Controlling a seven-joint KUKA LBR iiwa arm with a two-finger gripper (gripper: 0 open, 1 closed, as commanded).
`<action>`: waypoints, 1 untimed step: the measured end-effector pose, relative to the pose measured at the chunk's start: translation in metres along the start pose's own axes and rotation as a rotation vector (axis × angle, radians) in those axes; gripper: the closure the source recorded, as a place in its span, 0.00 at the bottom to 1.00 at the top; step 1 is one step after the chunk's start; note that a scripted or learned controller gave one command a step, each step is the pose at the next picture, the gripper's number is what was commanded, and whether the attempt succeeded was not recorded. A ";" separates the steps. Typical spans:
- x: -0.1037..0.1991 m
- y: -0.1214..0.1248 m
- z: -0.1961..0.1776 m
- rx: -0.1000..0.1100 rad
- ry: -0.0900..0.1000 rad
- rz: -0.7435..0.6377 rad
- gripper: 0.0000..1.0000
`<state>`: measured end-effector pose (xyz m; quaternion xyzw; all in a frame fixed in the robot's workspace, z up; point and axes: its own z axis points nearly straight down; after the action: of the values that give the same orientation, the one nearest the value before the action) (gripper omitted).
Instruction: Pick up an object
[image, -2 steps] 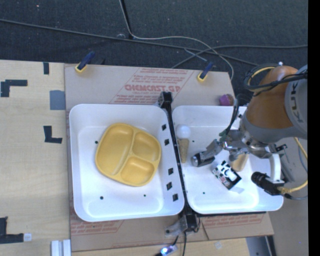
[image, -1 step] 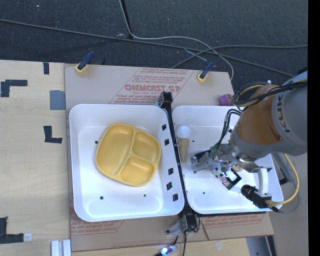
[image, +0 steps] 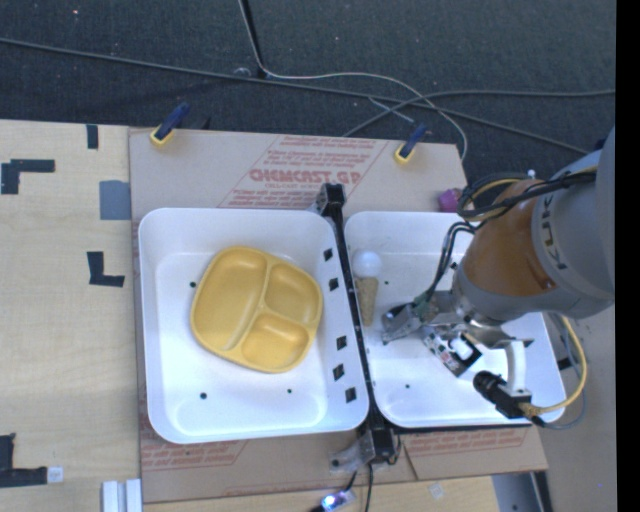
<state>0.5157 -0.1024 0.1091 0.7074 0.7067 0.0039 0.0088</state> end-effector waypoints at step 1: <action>-0.003 0.002 -0.010 -0.008 -0.008 0.002 1.00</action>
<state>0.5171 -0.1056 0.1194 0.7082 0.7059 0.0039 0.0145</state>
